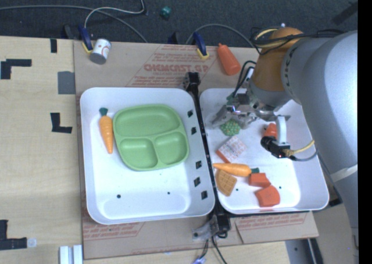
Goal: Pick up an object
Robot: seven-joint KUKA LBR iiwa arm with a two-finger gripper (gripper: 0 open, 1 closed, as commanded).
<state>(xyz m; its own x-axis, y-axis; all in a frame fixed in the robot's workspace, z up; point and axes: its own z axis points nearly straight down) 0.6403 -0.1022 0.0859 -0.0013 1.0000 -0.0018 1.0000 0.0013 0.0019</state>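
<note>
Crowding is the main risk: the end effector hangs low in the right bin, directly over a small green broccoli-like piece, the likeliest target. Whether it is spread or closed I cannot tell, since arm and wrist blur its tips. Just below the broccoli piece lies a pink-and-white block; farther below it are a carrot, a waffle-like piece and two red chunks. A slightly off descent could nudge the rounded broccoli piece aside or catch the block instead.
</note>
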